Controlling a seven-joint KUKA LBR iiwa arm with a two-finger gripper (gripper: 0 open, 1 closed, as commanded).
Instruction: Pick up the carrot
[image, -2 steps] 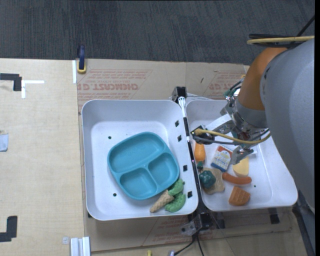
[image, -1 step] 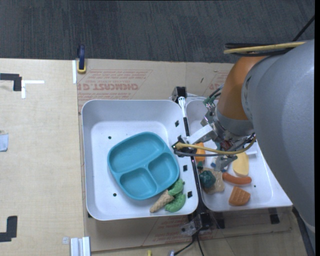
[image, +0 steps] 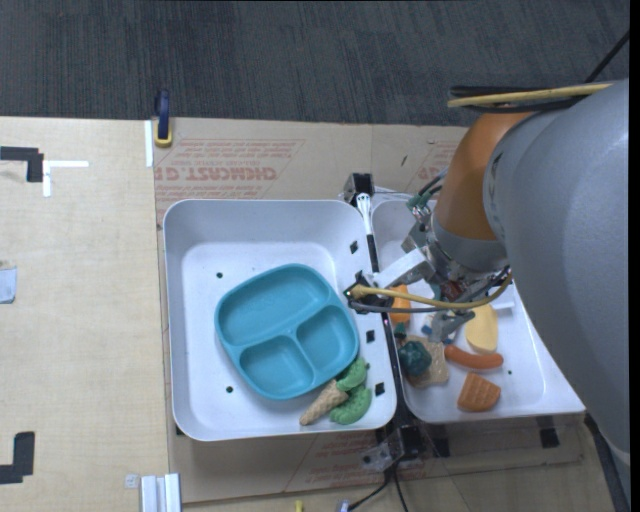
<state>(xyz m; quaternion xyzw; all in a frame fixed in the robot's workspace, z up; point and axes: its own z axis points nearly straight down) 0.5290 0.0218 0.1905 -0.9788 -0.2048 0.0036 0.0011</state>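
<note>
An orange piece (image: 400, 303) that looks like the carrot lies at the left wall of the right bin (image: 530, 395), partly hidden behind a yellow cable (image: 420, 296). My gripper (image: 445, 318) hangs low over the middle of that bin, just right of the orange piece, under the grey arm with its orange band (image: 470, 195). Nothing shows as held. A second orange chunk (image: 478, 393) rests near the bin's front.
The right bin also holds a yellow cheese wedge (image: 484, 328), a red sausage (image: 472, 357), a teal item (image: 413, 352) and a beige piece (image: 433, 370). The left bin (image: 190, 300) carries a blue divided plate (image: 287, 330), green pieces (image: 352, 392) and a beige cone (image: 322, 405).
</note>
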